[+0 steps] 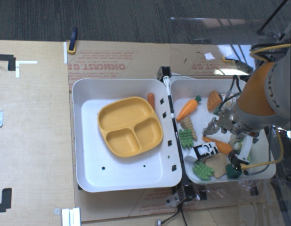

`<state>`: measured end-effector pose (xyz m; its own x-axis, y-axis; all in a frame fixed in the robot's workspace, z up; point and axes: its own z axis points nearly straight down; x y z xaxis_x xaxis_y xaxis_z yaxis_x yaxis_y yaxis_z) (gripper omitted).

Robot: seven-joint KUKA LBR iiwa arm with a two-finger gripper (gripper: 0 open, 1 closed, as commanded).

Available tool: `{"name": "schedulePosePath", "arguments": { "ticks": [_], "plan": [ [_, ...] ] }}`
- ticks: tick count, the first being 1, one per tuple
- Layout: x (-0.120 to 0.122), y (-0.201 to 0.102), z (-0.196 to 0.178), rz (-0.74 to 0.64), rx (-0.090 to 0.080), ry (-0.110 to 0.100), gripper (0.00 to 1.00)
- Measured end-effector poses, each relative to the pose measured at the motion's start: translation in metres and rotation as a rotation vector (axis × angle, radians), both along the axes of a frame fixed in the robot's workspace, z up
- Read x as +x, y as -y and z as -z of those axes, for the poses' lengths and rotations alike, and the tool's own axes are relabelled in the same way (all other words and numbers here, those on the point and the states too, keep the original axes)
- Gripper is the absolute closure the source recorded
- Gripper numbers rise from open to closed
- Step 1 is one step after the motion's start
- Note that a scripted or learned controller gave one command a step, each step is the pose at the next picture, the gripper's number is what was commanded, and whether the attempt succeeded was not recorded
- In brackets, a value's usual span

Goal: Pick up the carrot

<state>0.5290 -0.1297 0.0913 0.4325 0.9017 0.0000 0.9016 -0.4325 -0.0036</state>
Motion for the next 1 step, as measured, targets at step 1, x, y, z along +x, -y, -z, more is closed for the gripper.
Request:
{"name": "schedulePosePath", "arguments": {
  "ticks": [1],
  "plan": [
    [0.0741, 0.0079, 0.0003, 0.196, -0.003, -0.001, 0.00]
  ]
}}
